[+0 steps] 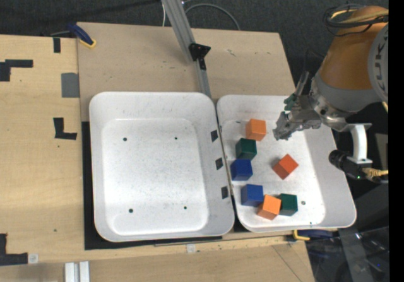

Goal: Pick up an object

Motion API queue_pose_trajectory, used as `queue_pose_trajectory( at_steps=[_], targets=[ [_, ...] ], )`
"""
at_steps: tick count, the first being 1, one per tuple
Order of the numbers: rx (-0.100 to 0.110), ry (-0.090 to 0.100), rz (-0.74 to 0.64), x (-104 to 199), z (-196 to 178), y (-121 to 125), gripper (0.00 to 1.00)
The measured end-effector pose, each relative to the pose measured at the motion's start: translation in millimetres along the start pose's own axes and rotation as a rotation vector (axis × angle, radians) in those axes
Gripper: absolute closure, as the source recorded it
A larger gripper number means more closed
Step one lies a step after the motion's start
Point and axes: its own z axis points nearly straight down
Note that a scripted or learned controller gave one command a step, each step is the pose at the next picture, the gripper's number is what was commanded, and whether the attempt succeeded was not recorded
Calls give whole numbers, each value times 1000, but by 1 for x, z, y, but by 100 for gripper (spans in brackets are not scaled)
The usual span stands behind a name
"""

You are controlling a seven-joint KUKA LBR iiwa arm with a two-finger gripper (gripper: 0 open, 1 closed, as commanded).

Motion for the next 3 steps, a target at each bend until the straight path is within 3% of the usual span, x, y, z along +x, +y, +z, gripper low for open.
queue_pose_trajectory(
  at_steps=[3],
  targets=[
    [-2, 1, -2, 164, 2, 39, 100]
  ],
)
